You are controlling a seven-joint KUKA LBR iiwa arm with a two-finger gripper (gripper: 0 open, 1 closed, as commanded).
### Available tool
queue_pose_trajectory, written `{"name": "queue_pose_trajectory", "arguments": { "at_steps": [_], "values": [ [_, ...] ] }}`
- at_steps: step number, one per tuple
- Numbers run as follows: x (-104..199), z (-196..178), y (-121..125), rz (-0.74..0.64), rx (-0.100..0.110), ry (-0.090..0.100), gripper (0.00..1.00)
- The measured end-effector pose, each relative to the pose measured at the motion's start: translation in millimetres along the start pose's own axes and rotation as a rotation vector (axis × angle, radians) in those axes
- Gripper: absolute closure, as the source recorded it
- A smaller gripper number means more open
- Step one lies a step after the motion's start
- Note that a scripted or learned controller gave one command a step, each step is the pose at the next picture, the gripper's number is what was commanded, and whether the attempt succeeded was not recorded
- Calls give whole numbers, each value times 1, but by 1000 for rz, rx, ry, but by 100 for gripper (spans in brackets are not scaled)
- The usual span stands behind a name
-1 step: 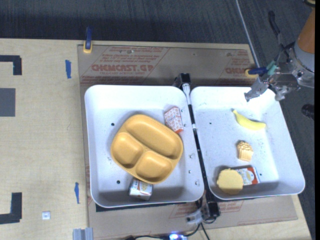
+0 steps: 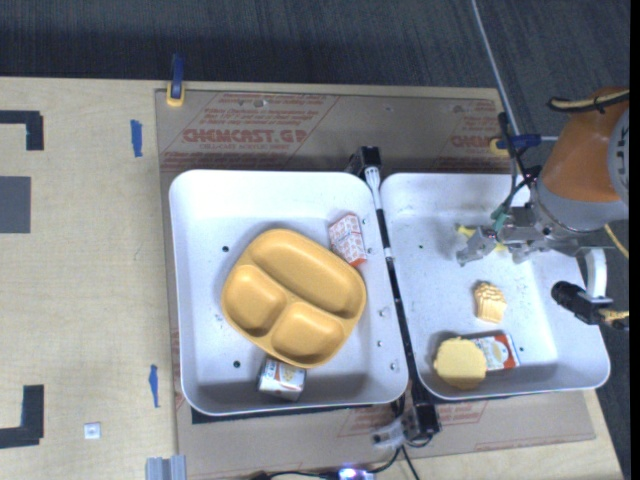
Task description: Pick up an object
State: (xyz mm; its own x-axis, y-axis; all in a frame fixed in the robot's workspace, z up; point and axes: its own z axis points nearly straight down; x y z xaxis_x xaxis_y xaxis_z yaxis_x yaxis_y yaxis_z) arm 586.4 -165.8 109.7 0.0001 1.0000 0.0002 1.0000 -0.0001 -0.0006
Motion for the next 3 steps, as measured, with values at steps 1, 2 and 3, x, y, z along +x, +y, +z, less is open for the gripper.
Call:
{"name": "queue_pose_trajectory", "arguments": {
  "at_steps": [1, 2, 3],
  "values": [
    [5, 24, -84, 1, -2, 0, 0],
    [5, 13, -82, 1, -9, -4, 100],
    [124, -75, -85, -2, -2, 1, 100]
  ]
}}
